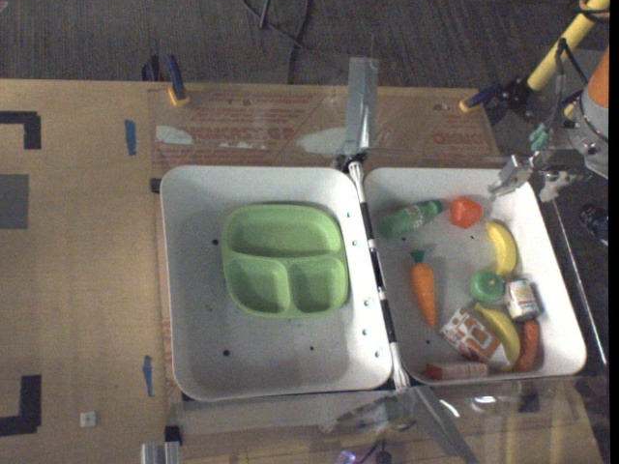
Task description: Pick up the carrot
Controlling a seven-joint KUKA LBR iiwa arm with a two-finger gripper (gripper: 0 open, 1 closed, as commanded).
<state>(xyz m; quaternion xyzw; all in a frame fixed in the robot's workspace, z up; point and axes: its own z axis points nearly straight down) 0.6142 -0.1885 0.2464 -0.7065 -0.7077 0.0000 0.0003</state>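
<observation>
- My hand [530,170] hovers over the right bin's [561,361] far corner; whether it is open or closed, I cannot tell.
- The carrot [424,291] lies apart near the left wall, free to reach.

Smooth glossy white plastic bins [193,356], matt green plastic divided tray [285,259], shiny plastic-looking carrot [424,290] and bananas [502,247], brown matt cardboard-like bench top [77,288], bare metal strip [360,104] between bins, rough dark carpet-like floor [116,17].

arm [595,114]: cut off at right edge | can [522,300] label: too small to read
</observation>
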